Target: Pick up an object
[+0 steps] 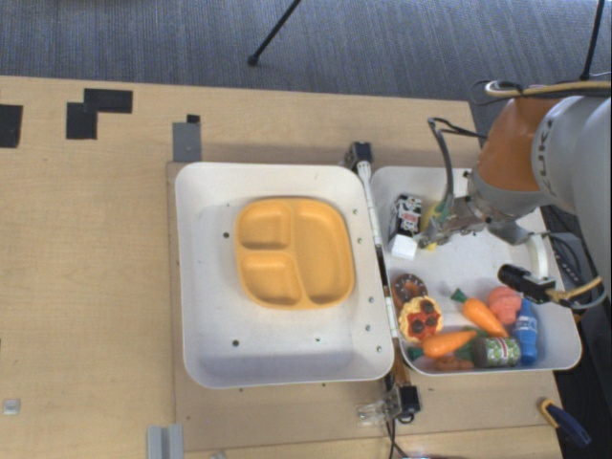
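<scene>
2 white bins side by side on counter point(86, 256): left bin point(206, 352) with yellow divided plate point(292, 251), right bin point(564, 347) with toys clustered at 6 o'clock, carrot point(483, 316) among them. End effector point(438, 229) low at 10 o'clock of right bin, beside white block point(403, 248); grip state impossible to tell.

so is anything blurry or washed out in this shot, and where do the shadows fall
Camera view: evenly lit, with soft shadows inside the left shallow white bin near its lower rim; the yellow compartment plate is sharp; the two-finger gripper and the small toys in the right bin look soft and low in detail.
</scene>
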